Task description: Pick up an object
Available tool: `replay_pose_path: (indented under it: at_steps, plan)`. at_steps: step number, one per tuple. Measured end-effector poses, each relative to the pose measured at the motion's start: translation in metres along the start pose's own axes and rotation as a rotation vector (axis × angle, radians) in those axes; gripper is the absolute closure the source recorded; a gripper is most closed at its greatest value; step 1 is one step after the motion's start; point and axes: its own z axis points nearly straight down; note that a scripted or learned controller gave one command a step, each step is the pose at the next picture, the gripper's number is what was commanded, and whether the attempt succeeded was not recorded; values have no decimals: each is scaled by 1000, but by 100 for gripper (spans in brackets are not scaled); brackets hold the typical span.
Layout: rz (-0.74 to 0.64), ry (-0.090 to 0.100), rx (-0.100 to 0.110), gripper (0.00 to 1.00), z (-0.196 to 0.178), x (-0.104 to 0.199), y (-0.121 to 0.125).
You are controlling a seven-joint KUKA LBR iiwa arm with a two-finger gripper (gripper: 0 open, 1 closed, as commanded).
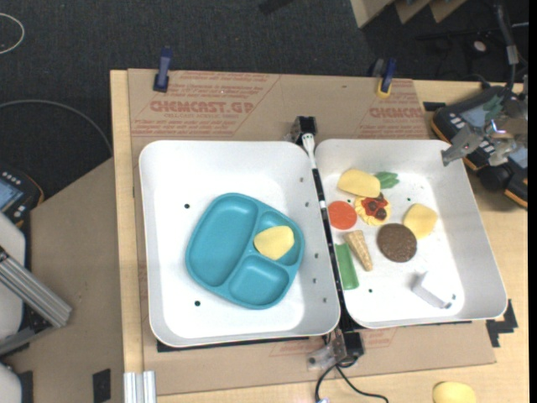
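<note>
Camera view: grey two-finger gripper [466,149] sits off the right white plastic bin [482,250], beyond its far right corner; whether it is released or clenched I cannot tell. Likely pick: round brown cookie-like disc [396,243], mid-bin. Judgement: descend straight, straddle it, avoid yellow lemon-shaped piece [420,220] just beside.

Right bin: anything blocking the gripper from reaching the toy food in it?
Nothing visible. The gripper sits at the right bin's upper right corner, above the rim; the yellow piece and brown disc lie uncovered, with bare bin floor between.
</note>
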Motion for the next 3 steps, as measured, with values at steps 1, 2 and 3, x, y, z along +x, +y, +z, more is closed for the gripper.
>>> replay_pose_path:
  at_steps: [1,2,3]
  plan:
    - [2,0,0,0,-41,-10,-47]
    - [-2,0,-3,0,-101,27,-109]
    - [-2,-3,-5,100,-110,25,-105]
